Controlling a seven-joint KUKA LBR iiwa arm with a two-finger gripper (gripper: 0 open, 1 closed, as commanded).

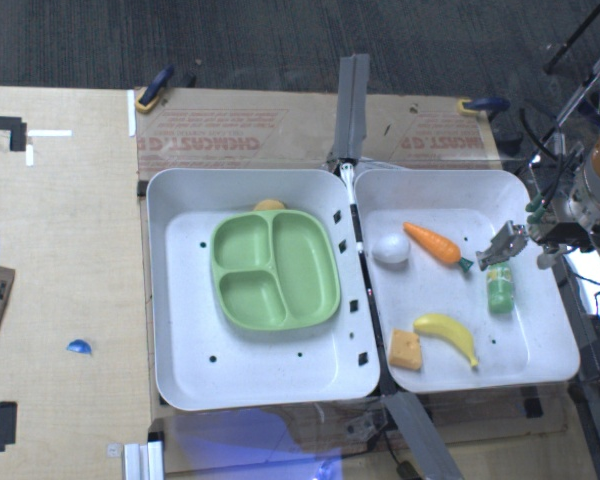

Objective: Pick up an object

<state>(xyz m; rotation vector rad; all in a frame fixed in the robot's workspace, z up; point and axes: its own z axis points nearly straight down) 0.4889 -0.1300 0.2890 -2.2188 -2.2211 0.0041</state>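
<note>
- Table (60, 268): light wood top, carries two shallow white bins side by side; cardboard sheet (230, 133) lies behind them.
- Left bin (180, 368): holds a green 3-compartment tray (276, 268), approx. centred. A small yellowish item (269, 205) peeks out at the tray's far edge; mostly hidden, type can't be told.
- Right bin (540, 353): holds five items, listed below.
- White ball (390, 249): near the bin's left wall, just beside the carrot's tip.
- Carrot (435, 245): orange w/ green stem end, lies at a slant, stem end toward the gripper.
- Green bottle (500, 290): lies directly below the gripper, close under its fingers.
- Banana (450, 336): yellow, in the near part of the bin.
- Tan block (405, 350): just left of the banana, near the bin's near-left corner.
- Gripper (501, 244): enters from the right, hangs over the right bin's right part, between carrot stem and bottle top. Nothing seen between its fingers; whether spread or closed can't be told.
- Blue speck (78, 346) on the table, well left of the bins.
</note>
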